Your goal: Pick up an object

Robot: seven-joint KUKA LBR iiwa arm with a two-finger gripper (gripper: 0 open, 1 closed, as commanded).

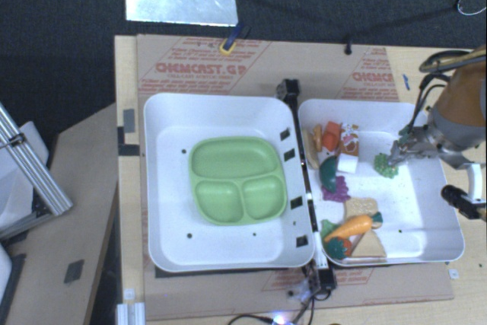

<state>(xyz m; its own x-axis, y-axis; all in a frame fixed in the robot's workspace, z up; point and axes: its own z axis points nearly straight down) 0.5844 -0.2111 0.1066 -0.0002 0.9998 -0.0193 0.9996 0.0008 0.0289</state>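
Nearest the camera, in the right bin [445,243], a toy carrot [352,225] lay across a slice of bread [364,240], its tip by some green leaves at the bin's front left corner. Just behind them sat a purple piece [335,187] and a dark green vegetable [329,171], with a small white block [348,163] beside them. Farther back, an orange-red piece [332,137] lay near the far wall. The left bin [163,240] carried a green divided plate [234,180]. At the right bin's far right, the pincer [396,158] pointed down onto a green broccoli-like piece [386,166]; whether its tips pinched it could not be told. The tabletop [190,61] stretched beyond.
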